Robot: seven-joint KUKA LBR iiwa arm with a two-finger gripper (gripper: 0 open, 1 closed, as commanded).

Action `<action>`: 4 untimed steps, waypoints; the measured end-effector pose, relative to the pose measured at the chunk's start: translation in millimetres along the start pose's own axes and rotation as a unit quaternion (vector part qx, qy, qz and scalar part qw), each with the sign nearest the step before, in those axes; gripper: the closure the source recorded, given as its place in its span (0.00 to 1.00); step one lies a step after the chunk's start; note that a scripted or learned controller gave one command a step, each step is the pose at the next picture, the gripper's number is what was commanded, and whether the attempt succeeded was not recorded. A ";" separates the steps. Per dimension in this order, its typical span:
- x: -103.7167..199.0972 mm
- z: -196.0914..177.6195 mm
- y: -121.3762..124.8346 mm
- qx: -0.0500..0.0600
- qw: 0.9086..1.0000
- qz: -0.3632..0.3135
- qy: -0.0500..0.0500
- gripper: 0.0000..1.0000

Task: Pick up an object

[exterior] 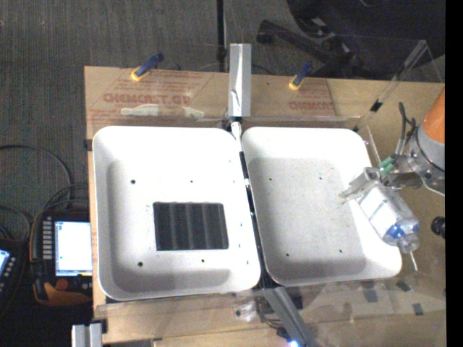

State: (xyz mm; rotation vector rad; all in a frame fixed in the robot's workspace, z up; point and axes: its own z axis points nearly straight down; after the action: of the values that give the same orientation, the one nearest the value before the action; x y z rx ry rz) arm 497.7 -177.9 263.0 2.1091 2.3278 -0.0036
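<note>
Reaching in from 3 o'clock, the arm has its gripper (391, 173) over the 3 o'clock rim of the right bin (304, 132). Whether the gripper is parted or closed cannot be told from this slanted view.

A clear plastic bottle (387, 219) with a blue cap lies just beside it, toward 6 o'clock, across that same rim. The bottle's long axis runs from about 10 o'clock to 4 o'clock, with the cap at the 4 o'clock end, outside the bin wall. Whether the bottle touches the gripper or only overlaps it in the picture is unclear.

The other candidate, a dark ribbed block (190, 226), lies flat in the left bin (116, 194), well apart toward 9 o'clock, with its ribs running 12 to 6.

Judged from this, the bottle is much the nearer target. A grasp would likely need to close across its slanted axis, and its clear, rounded body on the rim looks liable to roll or slip.
</note>
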 end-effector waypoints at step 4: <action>-38.1 169.7 91.4 -0.006 0.999 0.035 0.004 0.00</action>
State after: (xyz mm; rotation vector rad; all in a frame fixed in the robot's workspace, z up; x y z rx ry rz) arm 592.2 -207.2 93.3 2.1876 2.2503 0.0195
